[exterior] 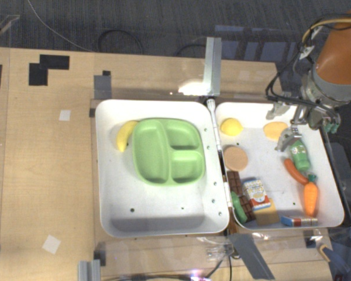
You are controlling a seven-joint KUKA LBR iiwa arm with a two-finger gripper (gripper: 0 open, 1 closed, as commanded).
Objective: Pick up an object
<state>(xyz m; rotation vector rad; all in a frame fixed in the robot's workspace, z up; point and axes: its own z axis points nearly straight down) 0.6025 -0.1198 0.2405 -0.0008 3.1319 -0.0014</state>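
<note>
From the one overhead view, the worktop (pixel 41 174) carries two shallow white bins side by side. The left bin (pixel 158 218) holds two things: one green divided tray (pixel 167 151) with three compartments, and one banana (pixel 125 134) lying against the tray's left edge.

The right bin (pixel 330 212) holds the rest. At its upper end lie one lemon (pixel 231 126) and one pale yellow piece (pixel 275 130), well apart. Below the lemon sits one round tan disc (pixel 236 157). Along the bin's left wall runs one dark brown bar (pixel 234 184), with a small green item (pixel 241 206) at its lower end. Beside them lies one small carton (pixel 257 193) with a printed picture label; its writing is too small to read. A tan block (pixel 266 217) touches the carton's lower edge. On the right side lie one green bottle (pixel 299 155), two carrots (pixel 294 170) (pixel 310 198), and one marker-like stick (pixel 299 220) at the bottom wall.

The claw (pixel 288 139) hangs over the right bin, between the pale yellow piece and the green bottle; whether its tips are apart or together cannot be told. Cables crowd the wrist above it.
</note>
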